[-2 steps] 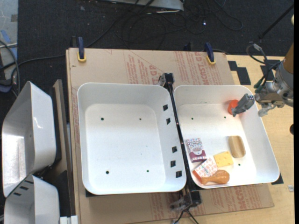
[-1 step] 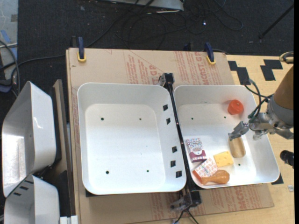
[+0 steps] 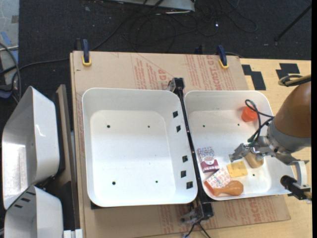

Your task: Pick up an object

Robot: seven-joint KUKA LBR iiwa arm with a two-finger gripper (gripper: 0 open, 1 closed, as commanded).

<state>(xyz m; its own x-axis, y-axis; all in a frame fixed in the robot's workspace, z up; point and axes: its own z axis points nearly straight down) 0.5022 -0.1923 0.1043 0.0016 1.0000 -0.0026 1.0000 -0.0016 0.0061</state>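
**Arm hovering over the right bin, going for something in the snack pile**

So the arm (image 3: 294, 120) is reaching in from the right and its gripper (image 3: 246, 152) is sitting low over the right bin (image 3: 218, 100), right above the cluster of stuff near the front. Honestly I can't tell whether the jaws are apart or together from this angle, and nothing is visibly sitting between them.

Everything is bunching up in the bin's near half, which is probably why the arm is dropping in there. Closest to the gripper is a yellow block (image 3: 237, 170), just beside a small tan piece (image 3: 254, 160) partly tucked under the wrist. My guess is one of those is the target.

Other candidates: an orange drumstick-shaped toy (image 3: 231, 187) lying with its long axis roughly left-right, fat end pointing right, touching a red-and-white packet (image 3: 214, 178). A small maroon-and-white packet (image 3: 207, 158) is lying near the divider. An orange ball-ish thing (image 3: 249, 114) is sitting well apart near the back.

The left bin (image 3: 133, 143) is just sitting there on the tabletop (image 3: 129, 68).
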